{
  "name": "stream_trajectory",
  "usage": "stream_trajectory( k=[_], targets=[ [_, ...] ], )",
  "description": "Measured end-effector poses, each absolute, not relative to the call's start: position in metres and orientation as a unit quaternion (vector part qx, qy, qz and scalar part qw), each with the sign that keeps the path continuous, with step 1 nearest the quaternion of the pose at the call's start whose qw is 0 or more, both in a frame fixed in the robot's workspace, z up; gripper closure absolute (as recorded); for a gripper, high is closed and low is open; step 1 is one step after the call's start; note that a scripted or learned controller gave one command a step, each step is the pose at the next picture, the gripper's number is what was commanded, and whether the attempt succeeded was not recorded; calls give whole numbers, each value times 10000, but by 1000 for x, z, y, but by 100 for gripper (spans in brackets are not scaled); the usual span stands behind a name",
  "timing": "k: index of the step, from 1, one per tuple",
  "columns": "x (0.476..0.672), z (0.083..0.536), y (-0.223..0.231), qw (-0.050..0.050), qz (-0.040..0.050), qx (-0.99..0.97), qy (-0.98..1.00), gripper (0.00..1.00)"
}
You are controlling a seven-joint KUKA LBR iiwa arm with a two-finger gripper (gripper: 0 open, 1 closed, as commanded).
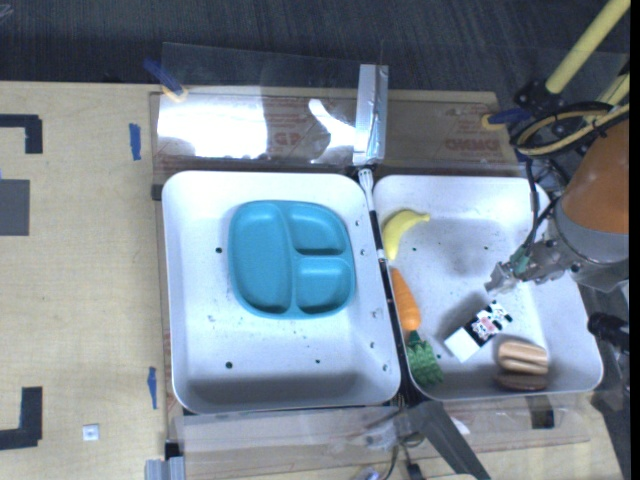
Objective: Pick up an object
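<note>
A bread roll (521, 362) lay at the right bin's (452, 214) near edge, just beside a small black-and-white box (477, 330). A carrot (405, 301) and banana (402, 229) lined its left wall. The claw (513, 269) hovered above the box; whether open or closed, I cannot tell. A blue divided plate (292, 258) sat in the left bin (190, 298).

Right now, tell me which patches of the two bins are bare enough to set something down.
Left bin: a bare strip all round the blue divided plate, widest along the near edge. Right bin: open floor in the middle, between the banana and gripper. Crowded along its left wall with the carrot, and near the front by the small box and bread roll.
</note>
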State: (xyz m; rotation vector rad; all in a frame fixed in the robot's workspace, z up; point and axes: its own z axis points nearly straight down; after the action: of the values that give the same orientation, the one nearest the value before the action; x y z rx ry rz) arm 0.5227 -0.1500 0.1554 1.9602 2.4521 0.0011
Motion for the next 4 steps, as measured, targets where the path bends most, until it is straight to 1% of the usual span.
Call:
stream_trajectory(
  k=[1, 2, 3, 4],
  targets=[
    [486, 234, -171, 9, 0, 6094, 7929, 100],
    [499, 260, -143, 3, -2, 5640, 8258, 100],
    [498, 260, -143, -1, -4, 5642, 8257, 0],
    [531, 230, -113, -25, -9, 5687, 8226, 0]
  ],
)
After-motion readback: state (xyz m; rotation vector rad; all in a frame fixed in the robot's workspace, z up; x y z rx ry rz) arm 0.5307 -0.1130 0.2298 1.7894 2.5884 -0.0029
